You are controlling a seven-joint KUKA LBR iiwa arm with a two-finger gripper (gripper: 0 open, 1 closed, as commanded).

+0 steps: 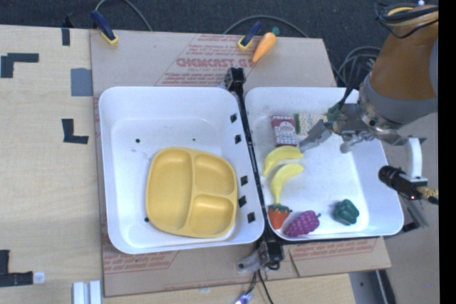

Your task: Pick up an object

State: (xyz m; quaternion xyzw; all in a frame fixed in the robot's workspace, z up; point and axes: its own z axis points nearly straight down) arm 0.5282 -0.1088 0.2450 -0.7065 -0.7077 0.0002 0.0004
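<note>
Now jaws (329, 137) apart, empty; bananas (282, 166) just left, red box (284, 129) beside.

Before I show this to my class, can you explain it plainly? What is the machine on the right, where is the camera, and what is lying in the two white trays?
The camera is fixed above a bench, looking down at a slant. The machine is a robot arm, grey with an orange band, reaching in from the right. Its gripper hangs over the right bin; I see nothing held in it. That bin holds toy food: two yellow banana pieces, a small red carton, a strawberry, purple grapes and a green piece. The left bin holds a yellow divided plate. A toy carrot lies outside, on the cardboard.
</note>
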